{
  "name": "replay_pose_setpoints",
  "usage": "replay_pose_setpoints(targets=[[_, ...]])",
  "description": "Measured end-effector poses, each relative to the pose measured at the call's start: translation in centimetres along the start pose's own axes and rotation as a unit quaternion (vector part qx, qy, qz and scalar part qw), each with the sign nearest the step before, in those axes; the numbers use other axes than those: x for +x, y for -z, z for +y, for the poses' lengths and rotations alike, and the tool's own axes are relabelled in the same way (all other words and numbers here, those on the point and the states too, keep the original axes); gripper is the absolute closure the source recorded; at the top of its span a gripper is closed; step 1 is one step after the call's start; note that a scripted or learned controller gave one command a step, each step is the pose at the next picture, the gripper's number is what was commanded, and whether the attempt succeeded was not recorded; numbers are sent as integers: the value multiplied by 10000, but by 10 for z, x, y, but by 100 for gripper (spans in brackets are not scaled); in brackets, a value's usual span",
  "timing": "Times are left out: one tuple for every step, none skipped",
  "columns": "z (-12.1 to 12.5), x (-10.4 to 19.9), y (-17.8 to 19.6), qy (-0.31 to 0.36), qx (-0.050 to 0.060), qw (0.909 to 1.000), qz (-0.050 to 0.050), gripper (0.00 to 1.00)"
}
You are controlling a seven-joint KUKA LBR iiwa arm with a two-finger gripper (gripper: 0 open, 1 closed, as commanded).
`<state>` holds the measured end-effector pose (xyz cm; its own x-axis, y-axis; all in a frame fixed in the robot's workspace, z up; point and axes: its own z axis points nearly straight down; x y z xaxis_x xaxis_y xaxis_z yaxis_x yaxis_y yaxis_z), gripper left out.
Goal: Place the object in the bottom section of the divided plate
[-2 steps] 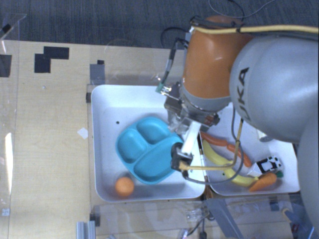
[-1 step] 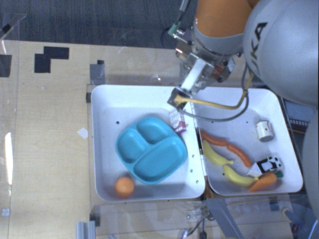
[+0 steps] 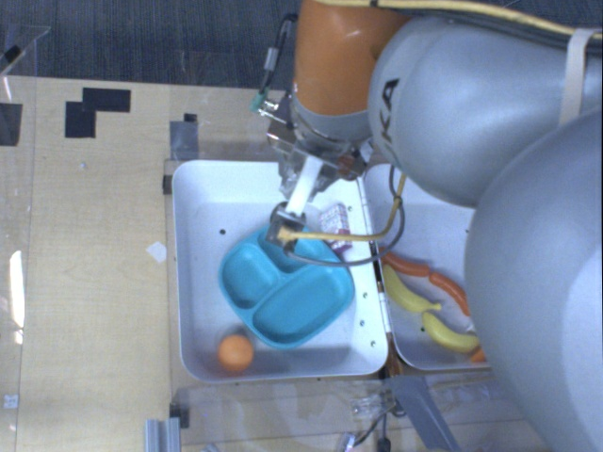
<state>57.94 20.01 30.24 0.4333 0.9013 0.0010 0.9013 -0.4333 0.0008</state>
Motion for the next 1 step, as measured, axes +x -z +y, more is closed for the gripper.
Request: replay_pose_setpoints(targets=[[0, 40, -40, 869, 1, 9962, 4, 100]])
